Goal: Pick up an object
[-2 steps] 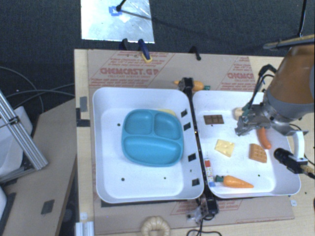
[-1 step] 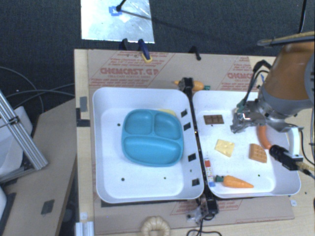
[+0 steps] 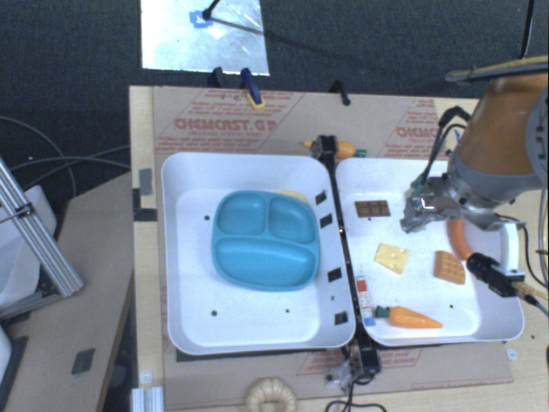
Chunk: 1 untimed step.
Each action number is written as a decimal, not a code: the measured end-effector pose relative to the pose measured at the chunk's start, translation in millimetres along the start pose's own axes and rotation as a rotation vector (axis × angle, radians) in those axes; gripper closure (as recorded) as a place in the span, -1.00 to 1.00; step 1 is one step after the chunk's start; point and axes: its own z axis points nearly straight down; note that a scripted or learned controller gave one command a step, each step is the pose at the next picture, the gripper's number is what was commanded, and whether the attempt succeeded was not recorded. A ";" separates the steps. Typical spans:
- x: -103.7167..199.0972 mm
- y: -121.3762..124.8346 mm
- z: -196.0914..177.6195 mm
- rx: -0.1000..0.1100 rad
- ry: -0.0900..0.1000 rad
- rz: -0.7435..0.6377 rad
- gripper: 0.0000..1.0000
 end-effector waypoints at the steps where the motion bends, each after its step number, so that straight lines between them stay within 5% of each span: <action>1: -3.5 -4.6 -11.0 -0.001 0.001 0.001 1.00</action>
